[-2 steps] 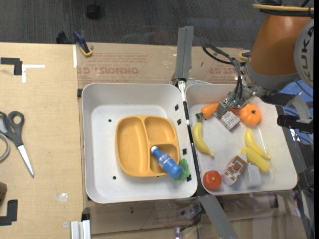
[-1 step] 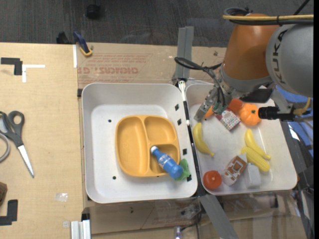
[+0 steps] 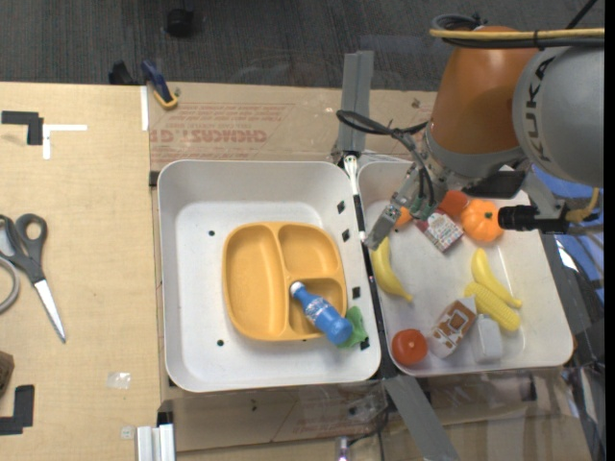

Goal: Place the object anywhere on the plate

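One bottle [image 3: 322, 316] lies across the plate's [image 3: 252, 279] corner (task arguably met); gripper [image 3: 399, 209] beyond the plate, grip state unreadable.

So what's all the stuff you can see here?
Divided plate: 1, yellow, left bin.
Bottle: 1, blue, on plate's lower right compartment.
Green item: 1, by the bottle, at plate's edge.
Bananas: 2 sets, yellow, right bin.
Orange: 1, right bin.
Tomato: 1, red, right bin's front.
Packets: 2, red-white and brown-white, right bin.
Scissors: 1, grey, bench left.
Bins: 2, white.
Gripper: 1, over right bin's left edge.
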Controlling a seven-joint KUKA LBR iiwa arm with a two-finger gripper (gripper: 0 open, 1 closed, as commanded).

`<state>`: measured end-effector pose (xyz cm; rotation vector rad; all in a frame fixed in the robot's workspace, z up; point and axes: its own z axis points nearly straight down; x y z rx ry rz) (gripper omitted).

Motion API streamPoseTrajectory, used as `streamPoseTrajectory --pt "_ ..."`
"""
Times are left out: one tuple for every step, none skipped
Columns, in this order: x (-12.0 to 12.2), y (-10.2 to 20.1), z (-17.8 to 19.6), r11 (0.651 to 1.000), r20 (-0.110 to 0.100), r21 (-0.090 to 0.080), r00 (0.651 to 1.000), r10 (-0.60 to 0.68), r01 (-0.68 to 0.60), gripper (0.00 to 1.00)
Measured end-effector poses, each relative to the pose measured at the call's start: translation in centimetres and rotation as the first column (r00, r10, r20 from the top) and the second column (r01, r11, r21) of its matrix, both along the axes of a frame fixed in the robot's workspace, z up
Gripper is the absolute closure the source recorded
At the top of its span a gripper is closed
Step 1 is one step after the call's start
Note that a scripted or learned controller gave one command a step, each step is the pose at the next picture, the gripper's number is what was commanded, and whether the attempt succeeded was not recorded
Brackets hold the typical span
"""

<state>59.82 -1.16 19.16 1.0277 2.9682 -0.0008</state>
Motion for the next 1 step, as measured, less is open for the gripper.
streamPoseTrajectory --pt "-1.2 -3.28 15.68 0.984 0.002 -0.001 0.984 -0.181 0.181 0.0"
